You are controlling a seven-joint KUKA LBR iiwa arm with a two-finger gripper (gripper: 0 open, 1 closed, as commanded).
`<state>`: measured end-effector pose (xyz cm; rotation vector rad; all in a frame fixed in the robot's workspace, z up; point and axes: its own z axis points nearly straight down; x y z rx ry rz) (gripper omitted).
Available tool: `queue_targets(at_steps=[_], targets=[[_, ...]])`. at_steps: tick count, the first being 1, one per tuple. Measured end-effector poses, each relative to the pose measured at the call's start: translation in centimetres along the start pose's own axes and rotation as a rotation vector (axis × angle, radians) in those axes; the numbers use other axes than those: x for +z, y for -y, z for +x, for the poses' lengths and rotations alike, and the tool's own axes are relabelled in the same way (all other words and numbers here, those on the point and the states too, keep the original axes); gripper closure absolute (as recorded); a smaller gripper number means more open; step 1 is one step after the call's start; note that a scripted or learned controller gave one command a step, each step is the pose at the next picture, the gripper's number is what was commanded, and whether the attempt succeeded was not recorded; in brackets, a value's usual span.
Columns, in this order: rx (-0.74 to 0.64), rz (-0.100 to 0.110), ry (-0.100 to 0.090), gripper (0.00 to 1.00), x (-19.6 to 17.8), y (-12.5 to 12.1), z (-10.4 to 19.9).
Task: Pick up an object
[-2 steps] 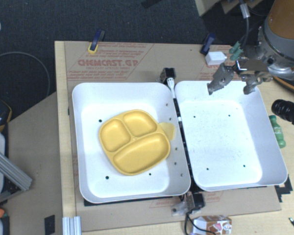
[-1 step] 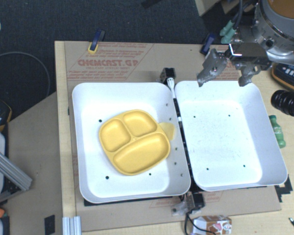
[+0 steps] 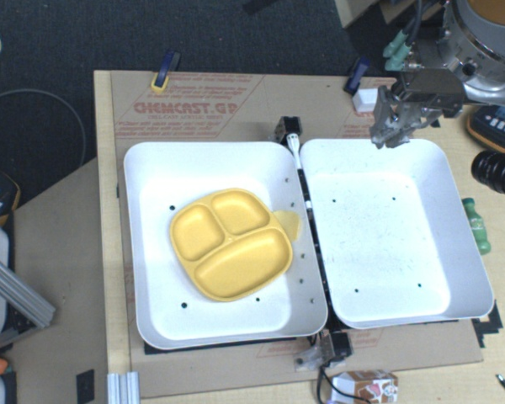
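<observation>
Setting: while the hand (image 3: 393,135) hangs over the far rim of the right bin (image 3: 438,297), a yellow divided plate (image 3: 231,244) lies flat in the left bin (image 3: 143,225), on the desk (image 3: 109,141).
Hand state: cannot tell whether wide or narrow; nothing visible between its fingers.
Plate position: near the bin's middle, three compartments up, well apart from the hand.
Likely handling: light, stiff, smooth moulded plastic; probably slippery, not fragile.
Suggested hold: pinch the raised outer rim or a divider ridge.
</observation>
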<state>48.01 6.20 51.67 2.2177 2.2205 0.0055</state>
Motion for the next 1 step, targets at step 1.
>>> queue_targets(at_steps=[1], targets=[[0.002, 0.015, 0.002, 1.0, 8.53, 0.2, 0.63]])
